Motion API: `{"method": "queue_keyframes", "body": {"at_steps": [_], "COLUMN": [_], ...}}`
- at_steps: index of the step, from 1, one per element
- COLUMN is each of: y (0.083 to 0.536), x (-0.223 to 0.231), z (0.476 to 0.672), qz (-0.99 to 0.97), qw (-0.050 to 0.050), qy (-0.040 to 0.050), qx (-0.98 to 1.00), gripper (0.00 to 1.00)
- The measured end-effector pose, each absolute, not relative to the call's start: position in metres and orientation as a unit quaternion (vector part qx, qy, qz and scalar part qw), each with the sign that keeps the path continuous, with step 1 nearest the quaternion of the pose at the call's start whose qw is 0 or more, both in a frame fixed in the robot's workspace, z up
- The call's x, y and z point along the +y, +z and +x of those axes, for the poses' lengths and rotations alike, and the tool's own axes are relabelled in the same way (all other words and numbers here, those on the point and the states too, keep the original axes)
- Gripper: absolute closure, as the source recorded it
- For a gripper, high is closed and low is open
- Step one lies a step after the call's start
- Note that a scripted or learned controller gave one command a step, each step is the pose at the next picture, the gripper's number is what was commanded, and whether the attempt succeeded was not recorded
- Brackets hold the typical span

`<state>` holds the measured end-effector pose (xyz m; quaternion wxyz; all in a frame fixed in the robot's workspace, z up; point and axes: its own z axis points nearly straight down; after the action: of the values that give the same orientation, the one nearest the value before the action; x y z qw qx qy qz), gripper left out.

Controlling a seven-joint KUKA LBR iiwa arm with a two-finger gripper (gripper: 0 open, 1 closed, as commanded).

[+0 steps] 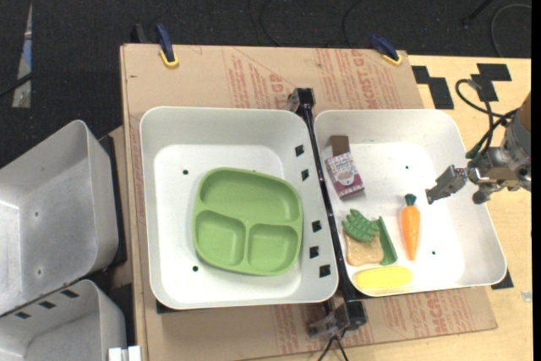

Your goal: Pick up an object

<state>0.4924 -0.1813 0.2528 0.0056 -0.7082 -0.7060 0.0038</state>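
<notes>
We see the gripper (pixel 462 184), fingers spread wide, holding nothing, at three o'clock of the carrot (pixel 410 228); green leaf toy (pixel 368 229) beyond.

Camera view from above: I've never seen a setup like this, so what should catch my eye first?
Probably the green tray, a divided plate lying alone in the left bin. Next, the toy food along the right bin's left and near side: a carrot, a yellow piece and a purple packet. The gripper hovers at that bin's right edge, beside the carrot.
</notes>
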Motion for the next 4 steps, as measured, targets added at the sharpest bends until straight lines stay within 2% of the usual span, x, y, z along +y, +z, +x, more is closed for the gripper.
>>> {"method": "queue_keyframes", "body": {"at_steps": [1,4], "y": [0.259,0.111], "x": [-0.181,-0.191], "z": [0.495,0.483], "qz": [-0.707,-0.708], "qw": [0.0,0.002], "qy": [0.0004,0.0007], "qx": [-0.707,-0.707], "gripper": [0.0,0.0]}}
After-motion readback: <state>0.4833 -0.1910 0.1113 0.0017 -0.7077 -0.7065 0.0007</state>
